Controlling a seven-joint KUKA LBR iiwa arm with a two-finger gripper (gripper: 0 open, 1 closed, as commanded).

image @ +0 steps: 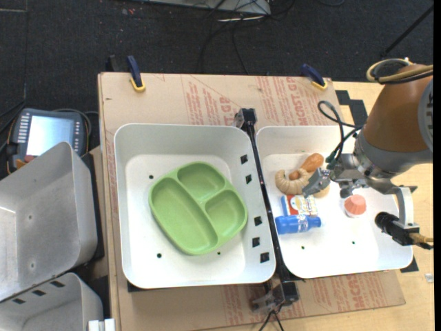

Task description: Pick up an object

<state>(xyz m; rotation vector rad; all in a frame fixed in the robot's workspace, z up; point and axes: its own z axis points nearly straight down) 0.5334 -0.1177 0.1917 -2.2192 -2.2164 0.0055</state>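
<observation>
Two white bins sit side by side: the left bin point(131, 205) holds one green divided plate point(198, 207). In the right bin point(386, 254) lie one blue bottle point(298, 223), one red-and-white packet point(301, 203), one pink cup point(355, 206) and, farther back, one pastry point(301, 170). One gripper point(318, 183) hovers beside the pastry; whether it is spread or closed I cannot tell.

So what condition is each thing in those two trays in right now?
Green divided plate: right way up, nothing in it, left bin.
Blue bottle: lying on its side, right bin.
Croissant: lying flat.
Bread roll: lying flat.
Pink cup: resting on the bin floor.
</observation>
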